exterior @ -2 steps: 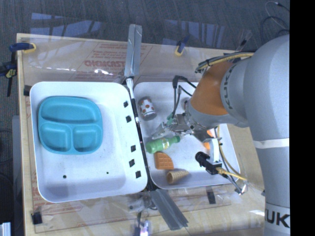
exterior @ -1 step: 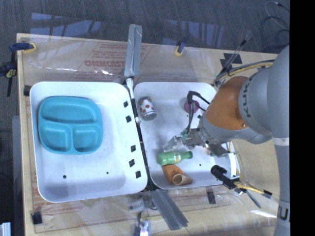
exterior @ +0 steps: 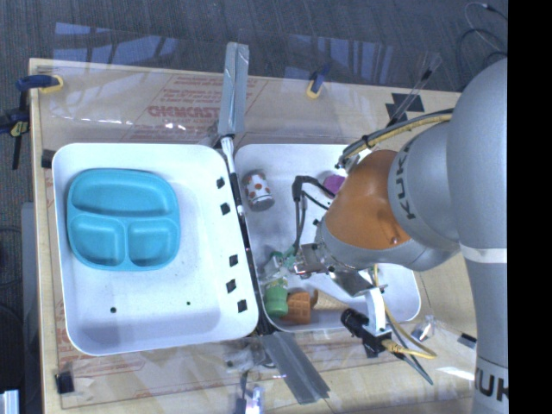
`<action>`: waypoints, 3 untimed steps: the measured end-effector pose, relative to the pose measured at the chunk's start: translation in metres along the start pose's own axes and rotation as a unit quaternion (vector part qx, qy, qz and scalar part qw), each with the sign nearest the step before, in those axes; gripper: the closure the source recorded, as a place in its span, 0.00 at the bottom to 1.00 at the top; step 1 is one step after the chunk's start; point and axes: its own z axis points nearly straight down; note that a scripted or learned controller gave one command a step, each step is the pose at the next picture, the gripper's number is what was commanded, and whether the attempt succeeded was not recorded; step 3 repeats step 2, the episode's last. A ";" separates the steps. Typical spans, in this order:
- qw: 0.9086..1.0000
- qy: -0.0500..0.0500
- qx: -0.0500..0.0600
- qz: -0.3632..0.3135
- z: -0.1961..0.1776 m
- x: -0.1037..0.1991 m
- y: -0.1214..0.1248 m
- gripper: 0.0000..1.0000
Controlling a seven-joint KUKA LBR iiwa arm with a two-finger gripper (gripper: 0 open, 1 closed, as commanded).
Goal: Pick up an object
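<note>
Looking down at the worktop (exterior: 129, 110), you see two white bins side by side. The left bin (exterior: 86, 317) holds a blue tray (exterior: 123, 217) with three parts. The right bin (exterior: 267, 166) holds the small things you could pick up. The arm (exterior: 414, 205) reaches in from the right and bends low over that bin. Its end effector (exterior: 293, 264) sits down near the front left corner, right by a little pile: a green thing (exterior: 276, 300), a brown thing (exterior: 299, 306) just beside it, and something clear and crinkly (exterior: 274, 270) on top. You cannot tell if the end effector is open or closed, because the wrist hides it. A small round can (exterior: 257, 190) lies apart, near the back of the bin, and a bit of purple (exterior: 333, 182) peeks out beside the orange band. Nothing looks lifted yet, so the job seems only started. The arm has reached the pile, I think, but the grab and the lift are not yet done.
</note>
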 end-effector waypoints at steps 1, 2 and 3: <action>1.000 0.001 0.000 -0.004 -0.009 0.001 0.001 1.00; 0.999 0.002 0.000 0.047 -0.147 0.032 0.040 1.00; 0.999 0.002 0.000 0.047 -0.147 0.032 0.040 1.00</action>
